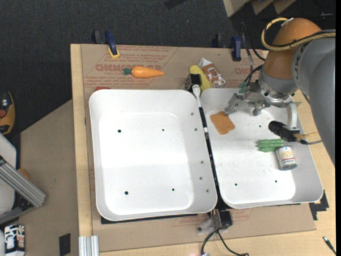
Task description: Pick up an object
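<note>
The end effector [238, 103] hung over the right bin's [256, 196] far-left corner, too blurred to tell spread from pressed together. A tan slice [222, 123] lay just beside it, with a green piece [270, 144] and a jar [286, 157] near the right edge.

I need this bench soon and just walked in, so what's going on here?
The arm reaches in from the right, and its gripper hangs over the far end of the right bin, close to a tan bread-like slice. It does not visibly hold anything yet. A green pod and a small can lie in the same bin. A toy carrot sits on the board outside the bins.
</note>
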`<state>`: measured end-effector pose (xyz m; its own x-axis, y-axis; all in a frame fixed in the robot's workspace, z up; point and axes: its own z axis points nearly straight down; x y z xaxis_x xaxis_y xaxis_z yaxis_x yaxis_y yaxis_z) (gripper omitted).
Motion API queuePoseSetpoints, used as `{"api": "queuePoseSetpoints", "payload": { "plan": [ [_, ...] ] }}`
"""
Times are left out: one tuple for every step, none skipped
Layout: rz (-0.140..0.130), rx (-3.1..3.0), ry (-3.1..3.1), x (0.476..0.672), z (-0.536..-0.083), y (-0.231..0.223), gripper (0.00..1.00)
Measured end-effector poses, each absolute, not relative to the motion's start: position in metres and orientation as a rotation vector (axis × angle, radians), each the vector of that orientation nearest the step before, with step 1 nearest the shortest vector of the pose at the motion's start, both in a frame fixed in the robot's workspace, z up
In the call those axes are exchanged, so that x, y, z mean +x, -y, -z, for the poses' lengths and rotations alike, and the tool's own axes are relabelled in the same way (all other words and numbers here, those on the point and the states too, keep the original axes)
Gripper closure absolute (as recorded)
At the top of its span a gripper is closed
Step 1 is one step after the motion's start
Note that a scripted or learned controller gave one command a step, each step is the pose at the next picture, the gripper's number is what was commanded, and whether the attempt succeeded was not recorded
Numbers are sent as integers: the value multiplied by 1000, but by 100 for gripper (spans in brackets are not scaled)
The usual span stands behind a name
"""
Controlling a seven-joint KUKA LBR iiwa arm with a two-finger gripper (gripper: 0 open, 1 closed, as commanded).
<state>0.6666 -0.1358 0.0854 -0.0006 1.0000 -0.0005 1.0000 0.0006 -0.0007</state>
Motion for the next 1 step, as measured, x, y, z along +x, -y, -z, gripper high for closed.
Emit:
{"api": "queuePoseSetpoints", "payload": {
  "plan": [
    [-2, -2221, 2222, 667, -85, 132, 0]
  ]
}}
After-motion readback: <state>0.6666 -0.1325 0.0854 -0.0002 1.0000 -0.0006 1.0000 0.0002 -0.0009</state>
